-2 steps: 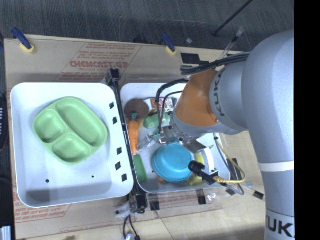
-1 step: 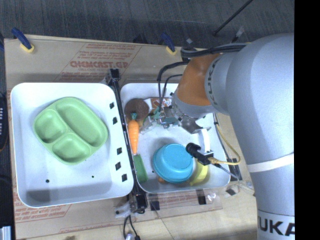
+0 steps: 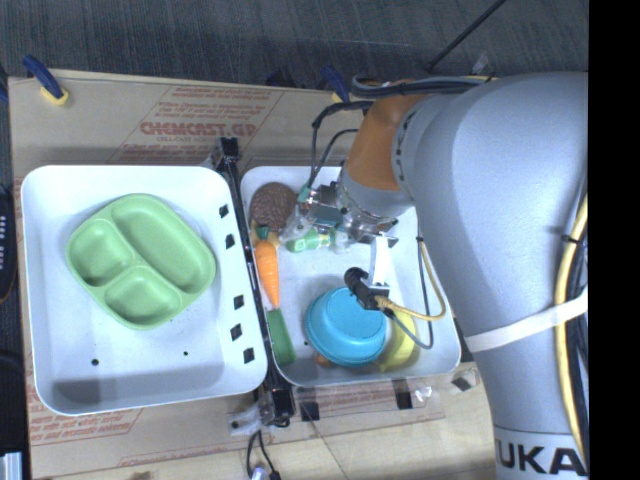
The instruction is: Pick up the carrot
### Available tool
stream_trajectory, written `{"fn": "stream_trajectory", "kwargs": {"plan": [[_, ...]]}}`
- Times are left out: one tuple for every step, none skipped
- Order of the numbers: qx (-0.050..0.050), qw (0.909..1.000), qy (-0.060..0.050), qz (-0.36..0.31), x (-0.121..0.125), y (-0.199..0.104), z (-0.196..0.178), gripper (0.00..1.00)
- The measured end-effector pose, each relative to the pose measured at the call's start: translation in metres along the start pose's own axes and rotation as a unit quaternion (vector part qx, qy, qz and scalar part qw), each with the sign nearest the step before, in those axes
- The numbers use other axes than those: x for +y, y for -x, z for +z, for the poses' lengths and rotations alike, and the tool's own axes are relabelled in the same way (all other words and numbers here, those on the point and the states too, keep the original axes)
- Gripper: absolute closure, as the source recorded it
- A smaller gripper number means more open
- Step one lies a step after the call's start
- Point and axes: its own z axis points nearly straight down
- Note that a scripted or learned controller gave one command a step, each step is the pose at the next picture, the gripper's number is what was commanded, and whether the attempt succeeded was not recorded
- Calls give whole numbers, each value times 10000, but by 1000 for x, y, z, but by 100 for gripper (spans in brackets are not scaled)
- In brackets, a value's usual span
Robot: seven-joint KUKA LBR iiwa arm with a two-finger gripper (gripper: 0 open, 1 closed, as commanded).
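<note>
We see the arm (image 3: 500, 208) reaching over the right bin (image 3: 437, 320), its gripper (image 3: 312, 218) low near the bin's back left. The carrot (image 3: 266, 271) lies free along the left wall, just beside the gripper; we cannot tell the gripper's state.

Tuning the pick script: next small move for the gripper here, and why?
Probably shift the gripper toward the bin's left wall and a bit nearer the camera. The carrot lies there along the wall, apart from the gripper, which hovers by the brown ball. Then descend.
</note>
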Motion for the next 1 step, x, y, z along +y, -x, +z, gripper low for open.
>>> {"fn": "stream_trajectory", "kwargs": {"plan": [[-3, 9962, -30, 874, -34, -5, 1, 0]]}}
